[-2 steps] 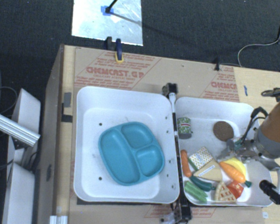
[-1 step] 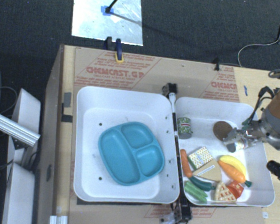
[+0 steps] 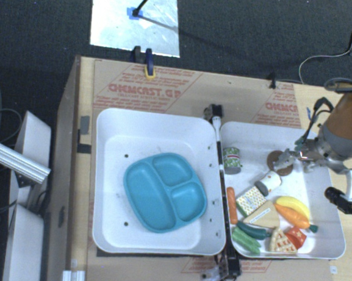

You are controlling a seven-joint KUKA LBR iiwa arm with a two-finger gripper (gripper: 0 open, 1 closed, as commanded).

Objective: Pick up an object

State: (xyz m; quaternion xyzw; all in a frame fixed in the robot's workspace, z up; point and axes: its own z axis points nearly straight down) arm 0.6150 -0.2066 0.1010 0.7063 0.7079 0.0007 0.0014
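Observation:
The right bin [image 3: 332,242] holds several toy foods. A small green-labelled can [image 3: 231,159] stands near its left wall, with a brown round piece [image 3: 278,162] and a white cylinder [image 3: 271,180] further right. Lower down lie an orange carrot [image 3: 231,204], a speckled cracker [image 3: 250,200], a cheese wedge [image 3: 265,217], a yellow banana [image 3: 292,206], a green cucumber [image 3: 250,231] and a lattice waffle [image 3: 282,241]. My gripper [image 3: 299,154] hangs over the bin's upper right part, just right of the brown piece. Nothing shows between its fingers.
The left bin [image 3: 110,161] holds a blue divided plate [image 3: 164,191]. A black divider bar [image 3: 220,177] runs between the bins. The cardboard bench top [image 3: 168,90] surrounds both. The grey and orange arm [image 3: 349,118] reaches in from the right, above the right bin's far edge.

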